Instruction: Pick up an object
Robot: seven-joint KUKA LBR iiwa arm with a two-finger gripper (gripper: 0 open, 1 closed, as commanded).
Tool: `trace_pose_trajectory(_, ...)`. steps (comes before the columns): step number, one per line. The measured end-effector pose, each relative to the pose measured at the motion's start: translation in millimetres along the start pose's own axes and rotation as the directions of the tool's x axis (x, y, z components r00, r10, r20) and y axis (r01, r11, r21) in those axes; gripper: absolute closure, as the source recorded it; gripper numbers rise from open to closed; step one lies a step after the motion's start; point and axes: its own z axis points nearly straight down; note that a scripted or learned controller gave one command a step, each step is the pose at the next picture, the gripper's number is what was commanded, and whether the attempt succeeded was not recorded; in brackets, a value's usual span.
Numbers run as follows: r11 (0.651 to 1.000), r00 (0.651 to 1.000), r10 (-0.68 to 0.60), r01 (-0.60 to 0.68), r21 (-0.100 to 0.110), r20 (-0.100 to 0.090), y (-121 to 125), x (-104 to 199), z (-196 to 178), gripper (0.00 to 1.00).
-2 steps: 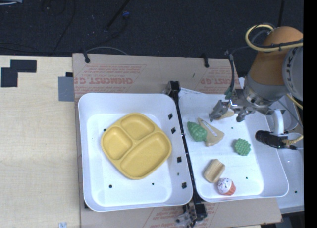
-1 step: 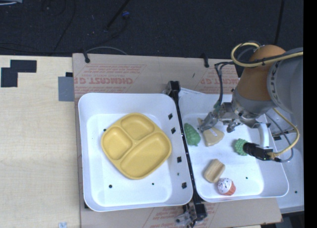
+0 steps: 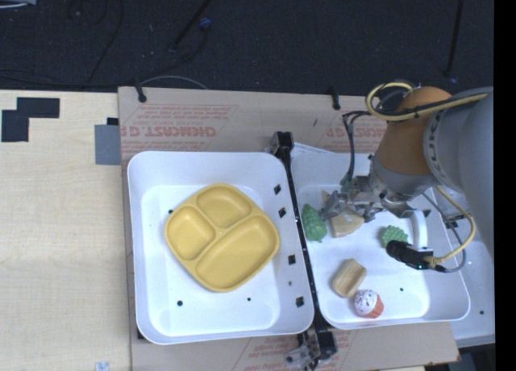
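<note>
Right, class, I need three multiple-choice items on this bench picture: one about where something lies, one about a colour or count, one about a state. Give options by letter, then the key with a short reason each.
1. Where does the yellow tray lie?
A. In the left bin
B. In the right bin
C. On the bare bench

2. How many compartments does the yellow tray have?
A. Two
B. Three
C. Five

3. What is in the compartments of the yellow tray?
A. A green toy
B. A tan block
C. Nothing

Answers:
1. A: the yellow tray sits inside the left bin, apart from the right bin.
2. B: ridges split it into two small sections at the top and one large one below.
3. C: all sections show bare yellow; the green toy and tan block lie in the right bin, near the gripper.
</note>
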Motion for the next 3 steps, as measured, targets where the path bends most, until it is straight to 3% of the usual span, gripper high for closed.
trace_pose_trajectory(1,1.000,1.000,0.002,-0.002,0.000,0.000,0,-1,-11,1.00)
trace_pose_trajectory(3,1.000,1.000,-0.002,0.002,-0.007,0.001,2,-6,-117,1.00)
